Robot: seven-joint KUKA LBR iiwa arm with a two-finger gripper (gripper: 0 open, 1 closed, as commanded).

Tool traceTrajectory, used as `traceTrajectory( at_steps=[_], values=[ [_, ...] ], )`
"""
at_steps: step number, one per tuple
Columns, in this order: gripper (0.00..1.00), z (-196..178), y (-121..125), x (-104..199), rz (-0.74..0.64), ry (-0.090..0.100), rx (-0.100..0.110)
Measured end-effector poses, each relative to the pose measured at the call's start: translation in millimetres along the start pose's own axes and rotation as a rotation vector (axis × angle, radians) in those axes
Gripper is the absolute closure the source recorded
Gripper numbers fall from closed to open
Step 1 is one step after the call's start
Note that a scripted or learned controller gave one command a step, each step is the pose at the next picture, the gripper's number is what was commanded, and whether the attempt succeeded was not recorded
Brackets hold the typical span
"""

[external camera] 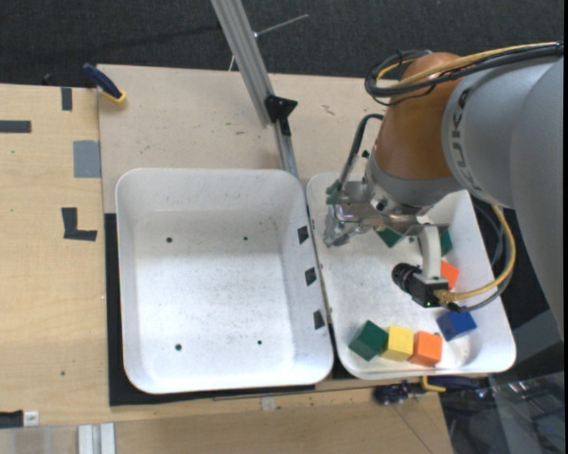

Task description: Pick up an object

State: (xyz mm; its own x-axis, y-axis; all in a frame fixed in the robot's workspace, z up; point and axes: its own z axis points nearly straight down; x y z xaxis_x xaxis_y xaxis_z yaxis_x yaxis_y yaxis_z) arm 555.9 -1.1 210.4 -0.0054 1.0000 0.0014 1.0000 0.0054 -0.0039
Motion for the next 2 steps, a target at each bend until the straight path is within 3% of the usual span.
traceTrajectory(
  at_steps=[2],
  values=[
    [1.00,-28,-41,100,-0.002,0.000,-0.002]
  ],
)
